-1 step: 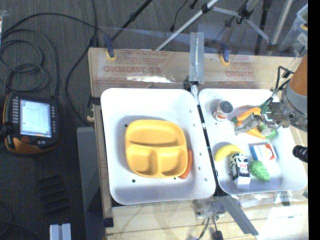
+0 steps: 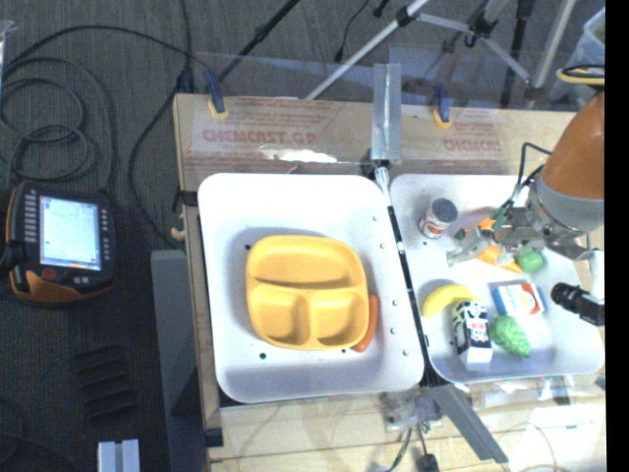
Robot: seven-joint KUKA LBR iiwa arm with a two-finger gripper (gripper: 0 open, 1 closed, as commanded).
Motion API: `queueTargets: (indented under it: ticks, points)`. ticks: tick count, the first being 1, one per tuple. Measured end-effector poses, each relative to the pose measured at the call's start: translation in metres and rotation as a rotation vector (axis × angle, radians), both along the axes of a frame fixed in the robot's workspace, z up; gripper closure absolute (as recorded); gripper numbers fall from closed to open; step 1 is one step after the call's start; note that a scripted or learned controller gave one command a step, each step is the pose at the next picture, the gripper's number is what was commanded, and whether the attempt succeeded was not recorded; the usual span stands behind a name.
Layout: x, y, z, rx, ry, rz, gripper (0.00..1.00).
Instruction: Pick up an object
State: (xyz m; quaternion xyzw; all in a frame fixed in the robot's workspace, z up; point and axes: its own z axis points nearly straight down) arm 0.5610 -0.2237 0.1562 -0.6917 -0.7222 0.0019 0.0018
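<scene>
In the right bin (image 2: 590,362) lie the things there are to pick: a small can (image 2: 438,216) stands near the back left corner, an orange piece (image 2: 488,255) and a small green piece (image 2: 530,260) lie in the middle just beside the gripper, a banana (image 2: 444,297) curves along the left side, a black-and-white cow-patterned carton (image 2: 472,328) sits just in front of the banana, a leafy green vegetable (image 2: 511,334) rests beside that carton, and a white box with blue and red print (image 2: 518,298) lies behind the vegetable. The gripper (image 2: 511,226) is low over the middle of this bin, near the orange and green pieces, and whether its fingers are apart or together cannot be told, nor whether anything sits between them. The arm (image 2: 580,170), grey with an orange band, comes in from the right above it. The left bin (image 2: 226,362) holds a yellow divided tray (image 2: 305,291) with an orange carrot-like thing (image 2: 370,324) lying against its right edge. Both bins sit side by side on the counter (image 2: 275,136), with clamps (image 2: 213,101) at its back edge. On the floor to the left lies a control tablet (image 2: 61,244) with its screen lit and cables (image 2: 69,77) looped behind it.
</scene>
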Motion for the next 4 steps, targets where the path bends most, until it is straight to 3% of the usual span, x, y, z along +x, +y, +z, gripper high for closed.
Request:
queueTargets:
  ticks: [1, 2, 3, 4]
  points:
    - [0.077, 0.001, -0.066, -0.004, -0.012, 0.019, 0.00]
    - [0.101, -0.006, -0.067, 0.003, 0.028, 0.100, 0.00]
    - [0.101, -0.008, -0.061, -0.004, 0.029, 0.101, 1.00]
    - [0.108, 0.022, 0.038, 0.000, -0.004, 0.096, 1.00]
